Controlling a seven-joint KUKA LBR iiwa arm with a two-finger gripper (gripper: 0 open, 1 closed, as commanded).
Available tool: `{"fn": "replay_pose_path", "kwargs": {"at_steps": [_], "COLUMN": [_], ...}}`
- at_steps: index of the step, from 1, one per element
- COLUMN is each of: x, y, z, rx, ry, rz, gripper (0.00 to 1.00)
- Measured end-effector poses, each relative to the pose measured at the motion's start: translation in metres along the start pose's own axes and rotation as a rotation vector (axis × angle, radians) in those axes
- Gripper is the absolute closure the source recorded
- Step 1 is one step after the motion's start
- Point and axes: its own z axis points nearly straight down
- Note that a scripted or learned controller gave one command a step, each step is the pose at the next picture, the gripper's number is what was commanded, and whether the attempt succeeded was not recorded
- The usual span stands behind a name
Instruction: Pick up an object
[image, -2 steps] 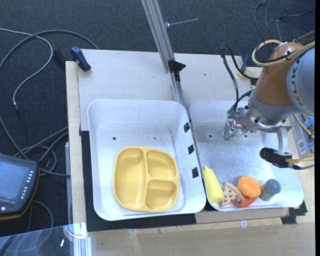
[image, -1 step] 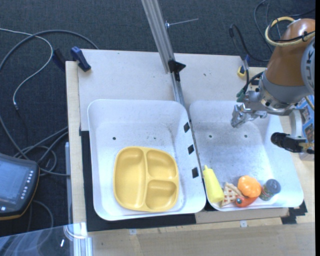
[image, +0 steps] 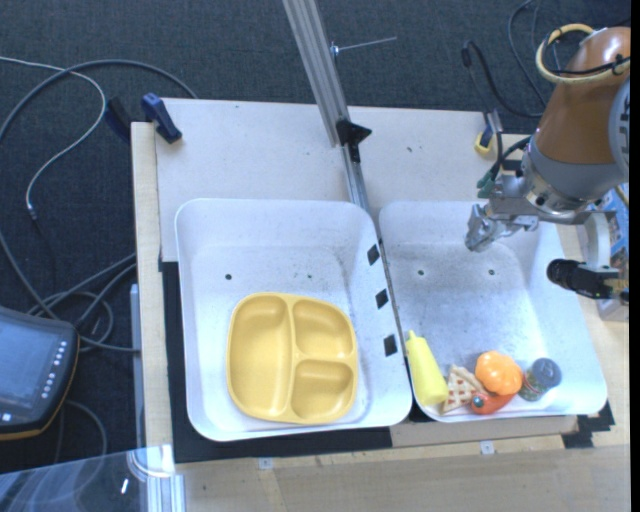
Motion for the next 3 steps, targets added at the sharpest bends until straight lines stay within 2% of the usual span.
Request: {"fn": "replay_pose_path", "kwargs": {"at_steps": [2,3], "x": [0.112,0.171], "y": [0.001,0.009], "z": [0.016,0.021], "rx": [0.009,0.003], "ry": [0.004,0.003], "rz": [-0.005,-0.006], "gripper": [1.00,1.00]}}
